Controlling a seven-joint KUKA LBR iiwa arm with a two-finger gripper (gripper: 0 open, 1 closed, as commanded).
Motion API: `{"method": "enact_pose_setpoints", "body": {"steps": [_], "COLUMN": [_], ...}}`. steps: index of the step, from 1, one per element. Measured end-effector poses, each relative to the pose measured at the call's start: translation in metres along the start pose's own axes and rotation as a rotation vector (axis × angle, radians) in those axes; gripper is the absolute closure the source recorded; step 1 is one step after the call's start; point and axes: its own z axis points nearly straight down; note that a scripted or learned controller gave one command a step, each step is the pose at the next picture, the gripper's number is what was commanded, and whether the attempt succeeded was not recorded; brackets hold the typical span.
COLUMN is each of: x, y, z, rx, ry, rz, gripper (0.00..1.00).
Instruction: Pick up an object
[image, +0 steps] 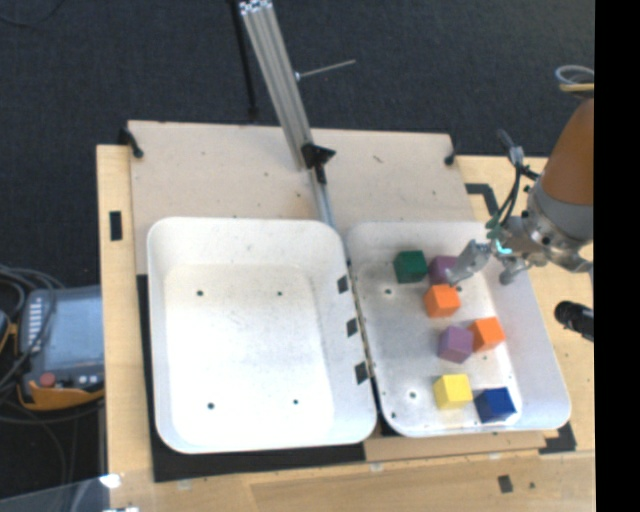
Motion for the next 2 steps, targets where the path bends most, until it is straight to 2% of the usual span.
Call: {"method": "enact_pose_setpoints", "body": {"steps": [1, 2], "x": [0.0, -0.007], "y": [0.001, 0.0], "z": [-0.002, 0.059], "rx": [-0.005, 0.001], "ry": [-0.001, -0.002], "rz": [0.0, 0.003], "gripper": [0.0, 0.0]}}
